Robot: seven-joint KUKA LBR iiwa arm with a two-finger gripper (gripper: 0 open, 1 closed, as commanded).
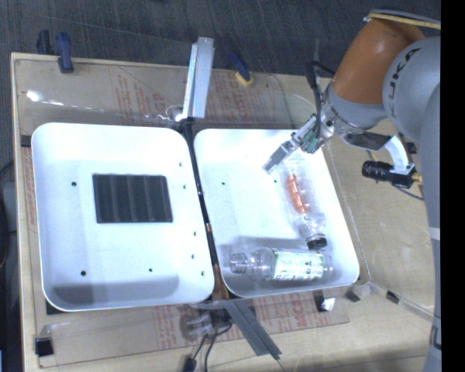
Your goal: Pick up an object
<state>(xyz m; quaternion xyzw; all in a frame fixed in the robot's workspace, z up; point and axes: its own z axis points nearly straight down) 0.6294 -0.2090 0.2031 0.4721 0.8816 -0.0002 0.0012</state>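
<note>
Two shallow white bins sit side by side on the bench: left bin (54, 208) and right bin (232, 161), both rounded-corner trays in smooth glossy plastic, with small dark holes dotted across their floors. We count one dark ribbed rectangular panel (132, 198) lying flat in the left bin, with four ridged strips across it.

Right bin holds two clear plastic bottles. One bottle with a green-and-white label (283, 264) lies on its side along the near wall, clear cap end toward the left bin. The other, a smaller clear bottle with orange contents (301, 200), lies roughly lengthwise toward the right wall, its dark cap at the near end, close to the labelled bottle's end. Both look thin-walled and transparent.

One gripper (283, 157) hangs over the far right part of the right bin, tilted, its tip just beside the far end of the orange bottle. We cannot tell whether its fingers are spread or closed, and we see nothing between them.

One metal upright bar (198, 80) stands behind the seam between the bins. Two blue clamps (62, 49) grip the bench's far edge.
</note>
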